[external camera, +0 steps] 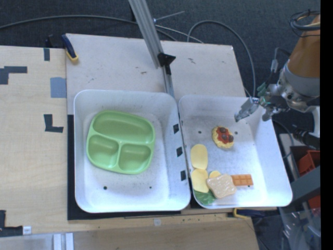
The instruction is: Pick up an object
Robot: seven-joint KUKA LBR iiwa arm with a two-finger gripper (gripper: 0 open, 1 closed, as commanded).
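Observation:
The right bin holds several toy foods. A small round pizza-like piece with red topping lies near its middle. Two yellow ovals lie by the left wall, and a slice of toast, an orange wafer and a green leaf sit at the front. My gripper hangs over the bin's back right corner, up and to the right of the pizza piece. Its fingers are open with nothing between them.
The left bin carries a green divided plate. A metal rail slants down to the divider between the bins. Cables loop behind the right bin. Bare bin floor lies around the pizza piece.

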